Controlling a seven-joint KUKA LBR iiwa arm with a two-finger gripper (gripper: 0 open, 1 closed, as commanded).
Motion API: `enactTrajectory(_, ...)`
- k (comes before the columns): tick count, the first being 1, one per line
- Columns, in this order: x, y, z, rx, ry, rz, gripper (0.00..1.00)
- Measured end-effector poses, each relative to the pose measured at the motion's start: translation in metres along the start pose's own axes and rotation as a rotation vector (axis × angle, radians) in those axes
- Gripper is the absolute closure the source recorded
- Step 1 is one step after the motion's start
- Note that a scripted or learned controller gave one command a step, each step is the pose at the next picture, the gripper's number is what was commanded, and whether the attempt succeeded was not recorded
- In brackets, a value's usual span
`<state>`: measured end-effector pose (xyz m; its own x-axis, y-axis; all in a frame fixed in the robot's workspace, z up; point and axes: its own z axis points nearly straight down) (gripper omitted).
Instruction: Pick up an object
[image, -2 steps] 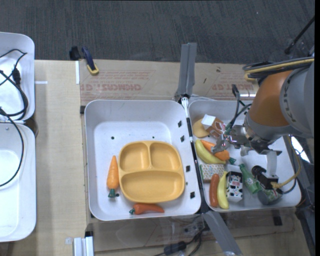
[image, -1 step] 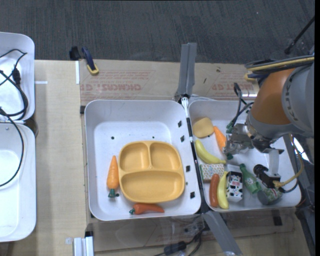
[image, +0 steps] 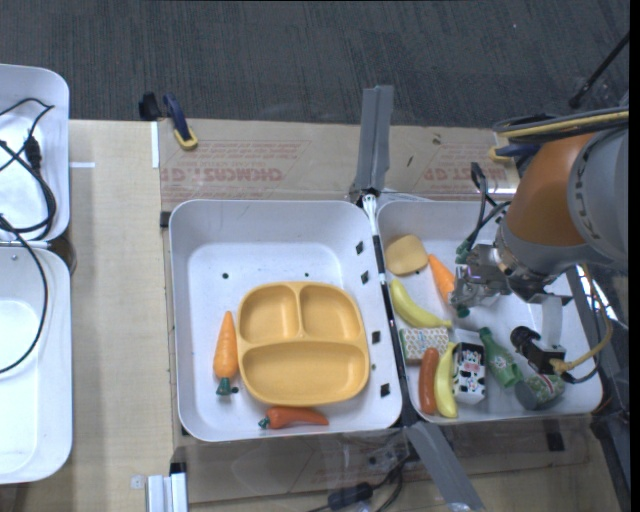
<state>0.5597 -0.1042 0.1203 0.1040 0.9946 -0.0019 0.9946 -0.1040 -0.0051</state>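
The right bin (image: 590, 395) holds a tan bread piece (image: 406, 254), an orange carrot (image: 441, 279), a yellow banana (image: 414, 306), a checkered wafer (image: 421, 342), a red sausage (image: 429, 381), a second small banana (image: 445, 382), a black-and-white cow toy (image: 469, 372), a green bottle (image: 499, 358) and a grey-green item (image: 540, 388). My gripper (image: 470, 289) hangs low in this bin, just right of the carrot and above the cow toy. Nothing shows between its fingers.
The left bin (image: 195, 300) bears a yellow divided plate (image: 303, 343), an orange carrot (image: 226, 345) on its left and a red-orange carrot (image: 294, 417) at the front. A grey divider post (image: 374, 140) stands between the bins. White tubs with cables sit far left.
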Motion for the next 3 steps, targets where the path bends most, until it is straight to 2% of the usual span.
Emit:
enactTrajectory(1,0.0,0.0,0.0,0.0,0.0,0.0,0.0)
enactTrajectory(2,0.017,-0.028,-0.071,-0.004,0.001,-0.013,0.0)
enactTrajectory(3,0.01,0.026,0.008,-0.028,0.0,-0.133,0.0)
